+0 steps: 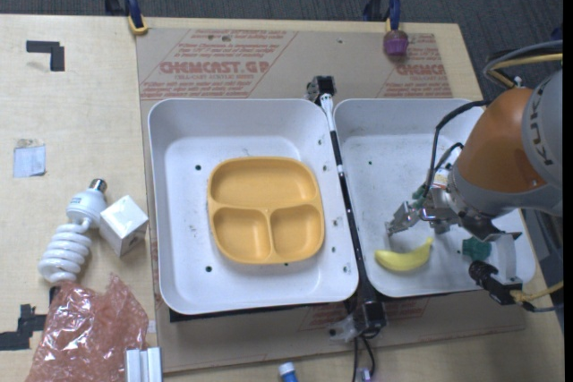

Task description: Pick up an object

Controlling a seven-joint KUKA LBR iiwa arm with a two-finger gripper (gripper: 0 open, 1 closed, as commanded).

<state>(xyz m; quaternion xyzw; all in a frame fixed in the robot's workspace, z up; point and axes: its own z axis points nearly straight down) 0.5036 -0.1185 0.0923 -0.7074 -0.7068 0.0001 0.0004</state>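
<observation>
The board (215, 58) reads "CHEMCAST GP"; the gripper (405, 220), fingers apart, hangs just above the banana (404, 258).

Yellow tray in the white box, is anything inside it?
The yellow tray shows three bare compartments in the left bin. Whatever lies under the tray is hidden. The banana sits in the other bin.
</observation>
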